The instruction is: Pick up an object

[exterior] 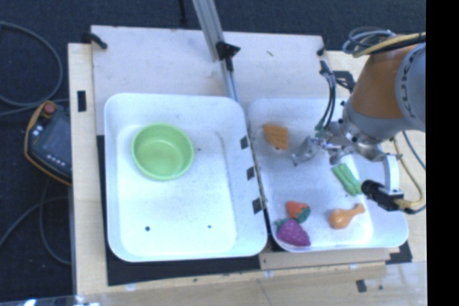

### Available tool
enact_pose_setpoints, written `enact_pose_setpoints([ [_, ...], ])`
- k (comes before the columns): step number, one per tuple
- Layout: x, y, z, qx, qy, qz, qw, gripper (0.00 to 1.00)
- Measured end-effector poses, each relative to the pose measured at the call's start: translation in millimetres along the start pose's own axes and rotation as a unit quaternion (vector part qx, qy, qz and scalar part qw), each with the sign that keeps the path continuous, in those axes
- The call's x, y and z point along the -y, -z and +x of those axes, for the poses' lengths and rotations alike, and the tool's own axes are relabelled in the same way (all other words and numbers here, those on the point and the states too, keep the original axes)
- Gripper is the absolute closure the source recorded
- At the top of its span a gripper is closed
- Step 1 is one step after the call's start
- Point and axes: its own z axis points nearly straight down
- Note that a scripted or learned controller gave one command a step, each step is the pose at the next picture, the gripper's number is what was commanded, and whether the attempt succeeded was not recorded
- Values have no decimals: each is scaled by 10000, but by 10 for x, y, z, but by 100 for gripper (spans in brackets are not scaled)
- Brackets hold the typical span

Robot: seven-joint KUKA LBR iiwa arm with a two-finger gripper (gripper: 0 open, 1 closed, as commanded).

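Fingers of the gripper point(307, 151) are seen in the camera view low over the right bin point(287, 111), but whether they are spread or pressed together cannot be told, and nothing is seen between them. Two white bins are counted, side by side on the bench point(158, 54). One green bowl point(163, 151) is found upright in the left bin point(179, 226), toward its far left part. Five objects are counted in the right bin: one orange block point(276, 135) just left of the gripper, one green piece point(347, 178) under the wrist, one strawberry point(297, 211), one bunch of purple grapes point(292, 232) touching it at the near wall, and one orange drumstick shape point(346, 216) to their right. One handheld pendant point(49, 141) is seen lying off the bench at left. No writing or brand can be read anywhere.
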Motion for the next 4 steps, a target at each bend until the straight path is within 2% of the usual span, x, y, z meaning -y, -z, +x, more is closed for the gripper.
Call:
enact_pose_setpoints([
  [1,7,-528,-11,2,-4,-8,10000,0],
  [2,-15,-383,-22,2,-40,-52,10000,100],
  [3,-13,266,-43,7,-7,-68,10000,100],
  [4,-113,773,-100,6,15,-63,10000,100],
])
